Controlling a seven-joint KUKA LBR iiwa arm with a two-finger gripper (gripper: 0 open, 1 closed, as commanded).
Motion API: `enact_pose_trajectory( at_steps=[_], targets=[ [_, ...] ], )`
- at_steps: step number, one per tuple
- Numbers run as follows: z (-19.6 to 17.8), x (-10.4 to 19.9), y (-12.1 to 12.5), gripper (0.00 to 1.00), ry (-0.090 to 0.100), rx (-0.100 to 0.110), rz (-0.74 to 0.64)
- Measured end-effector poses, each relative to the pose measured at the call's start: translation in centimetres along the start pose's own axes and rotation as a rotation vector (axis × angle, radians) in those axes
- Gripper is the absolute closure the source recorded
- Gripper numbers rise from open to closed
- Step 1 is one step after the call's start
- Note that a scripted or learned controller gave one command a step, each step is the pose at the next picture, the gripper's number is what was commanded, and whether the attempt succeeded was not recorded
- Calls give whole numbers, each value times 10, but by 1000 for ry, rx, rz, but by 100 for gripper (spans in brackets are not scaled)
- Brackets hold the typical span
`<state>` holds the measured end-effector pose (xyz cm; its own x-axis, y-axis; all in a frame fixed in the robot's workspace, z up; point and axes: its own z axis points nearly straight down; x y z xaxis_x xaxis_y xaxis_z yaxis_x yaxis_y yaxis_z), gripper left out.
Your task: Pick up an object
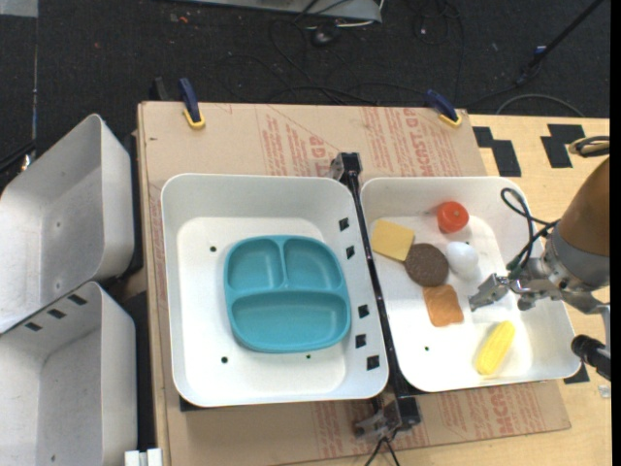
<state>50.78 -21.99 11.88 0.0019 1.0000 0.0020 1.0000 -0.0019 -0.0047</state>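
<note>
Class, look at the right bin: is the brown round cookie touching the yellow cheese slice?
Touching. The camera view shows the cookie pressed against the lower right edge of the cheese slice, with no white bin floor between them.

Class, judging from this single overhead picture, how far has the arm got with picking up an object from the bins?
Done: the arm has reached into the right bin, and its claw is low among the food items. In hand: nothing visibly lifted; the claw sits beside the white egg and the toast piece. Left: grasping and raising one item. The corn cob, tomato and brown cookie lie untouched.
</note>
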Motion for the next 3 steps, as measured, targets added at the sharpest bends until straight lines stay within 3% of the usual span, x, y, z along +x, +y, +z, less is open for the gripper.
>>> enact_pose_trajectory(
  at_steps=[1,2,3],
  targets=[
    [28,1,0,0,-1,-2,-1],
    [17,1,0,100,-2,-5,-1],
    [-27,3,6,100,-4,-8,-5]
  ],
)
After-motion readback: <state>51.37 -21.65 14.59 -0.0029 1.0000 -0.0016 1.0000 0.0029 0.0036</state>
